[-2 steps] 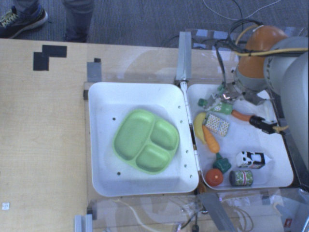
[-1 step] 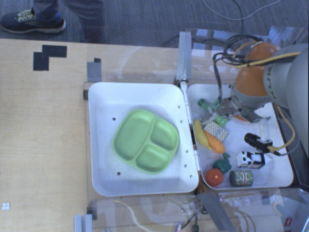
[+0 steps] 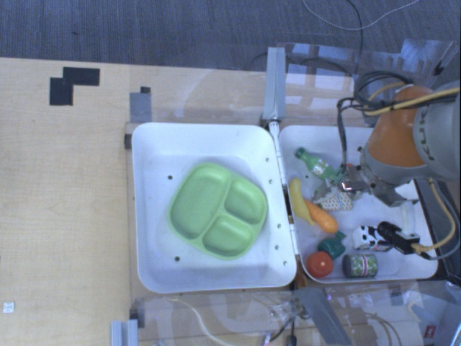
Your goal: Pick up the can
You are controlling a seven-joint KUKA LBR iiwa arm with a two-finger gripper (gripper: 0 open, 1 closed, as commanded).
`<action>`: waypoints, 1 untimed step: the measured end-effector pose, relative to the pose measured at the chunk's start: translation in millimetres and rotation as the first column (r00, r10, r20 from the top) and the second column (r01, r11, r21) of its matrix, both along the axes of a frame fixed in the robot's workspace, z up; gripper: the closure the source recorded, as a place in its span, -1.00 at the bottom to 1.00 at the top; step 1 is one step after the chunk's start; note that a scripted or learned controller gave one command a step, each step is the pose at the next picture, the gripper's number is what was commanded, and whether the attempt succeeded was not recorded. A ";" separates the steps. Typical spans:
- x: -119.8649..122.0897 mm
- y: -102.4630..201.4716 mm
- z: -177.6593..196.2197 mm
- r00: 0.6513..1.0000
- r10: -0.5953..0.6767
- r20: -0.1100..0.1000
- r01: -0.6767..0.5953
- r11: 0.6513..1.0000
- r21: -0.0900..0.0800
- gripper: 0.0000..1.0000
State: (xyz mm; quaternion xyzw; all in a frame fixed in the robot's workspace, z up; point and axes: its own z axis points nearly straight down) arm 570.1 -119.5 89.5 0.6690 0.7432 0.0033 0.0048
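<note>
Nearest us the can (image 3: pixel 360 265) lies on its side against the right bin's (image 3: pixel 425 269) front rim at six o'clock of the gripper (image 3: pixel 344 187), whose grip we cannot tell, hovering over clutter, the left bin (image 3: pixel 151 265) roomier.

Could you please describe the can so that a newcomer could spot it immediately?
Look in the right bin, along its near edge. The can lies on its side there, right of the red tomato. It is the only grey-green cylinder among the toy foods.
</note>
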 end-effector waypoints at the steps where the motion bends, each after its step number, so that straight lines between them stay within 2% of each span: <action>1: 78.7 14.7 -1.5 0.986 -0.169 -0.007 0.169 0.986 0.001 -1.00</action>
